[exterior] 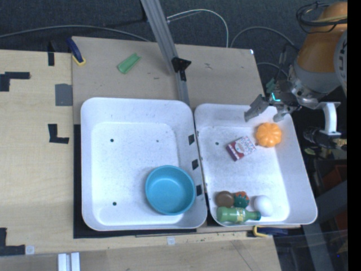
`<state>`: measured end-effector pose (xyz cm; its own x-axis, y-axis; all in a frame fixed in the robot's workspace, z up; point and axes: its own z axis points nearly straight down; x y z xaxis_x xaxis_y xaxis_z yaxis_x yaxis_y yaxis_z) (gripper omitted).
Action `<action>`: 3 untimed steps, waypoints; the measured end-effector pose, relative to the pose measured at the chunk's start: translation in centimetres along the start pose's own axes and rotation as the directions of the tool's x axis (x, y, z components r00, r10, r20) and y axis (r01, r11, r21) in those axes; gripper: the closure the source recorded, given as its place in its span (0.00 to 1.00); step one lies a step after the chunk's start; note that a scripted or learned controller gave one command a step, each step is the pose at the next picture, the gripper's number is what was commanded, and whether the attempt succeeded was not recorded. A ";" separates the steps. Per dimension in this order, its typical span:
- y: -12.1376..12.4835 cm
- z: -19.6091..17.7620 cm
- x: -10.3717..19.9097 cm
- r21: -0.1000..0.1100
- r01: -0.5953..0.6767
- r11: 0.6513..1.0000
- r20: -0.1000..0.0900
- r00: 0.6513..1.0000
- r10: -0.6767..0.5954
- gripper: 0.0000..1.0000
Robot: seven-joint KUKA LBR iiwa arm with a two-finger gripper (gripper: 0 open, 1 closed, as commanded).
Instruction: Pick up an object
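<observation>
Approach is the step in hand, as I judge it; the hand [265, 110] hovers over the right bin [293, 168] at about one o'clock of its floor, with nothing between its fingers; they stand apart, one dark finger [252, 112] reaching toward nine o'clock and the other [280, 115] just above the orange pumpkin-like toy [268, 134]. That toy lies just beside the hand at its six o'clock, and looks the likeliest pick; a small red-and-white packet [241, 148] lies near it toward eight o'clock. At the bin's six o'clock edge cluster a green bottle [237, 214], a brown piece [224, 199] and a white egg [263, 205]; the left bin [113, 123] bears a blue bowl [170, 189] at five o'clock. The next move, I judge, calls for shifting slightly toward six o'clock, centring over the toy, descending and closing; its round shape may slip aside.
</observation>
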<state>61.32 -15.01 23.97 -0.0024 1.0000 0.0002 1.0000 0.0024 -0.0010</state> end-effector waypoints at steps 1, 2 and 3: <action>0.7 5.2 -0.6 0.005 -0.001 1.000 0.001 1.000 0.001 0.00; 0.2 9.9 0.3 0.005 -0.001 1.000 0.000 1.000 0.001 0.00; 0.1 15.2 0.3 0.003 -0.001 1.000 0.001 1.000 0.001 0.00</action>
<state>61.44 -14.70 8.72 -0.0015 1.0000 -0.0012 1.0000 0.0014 -0.0042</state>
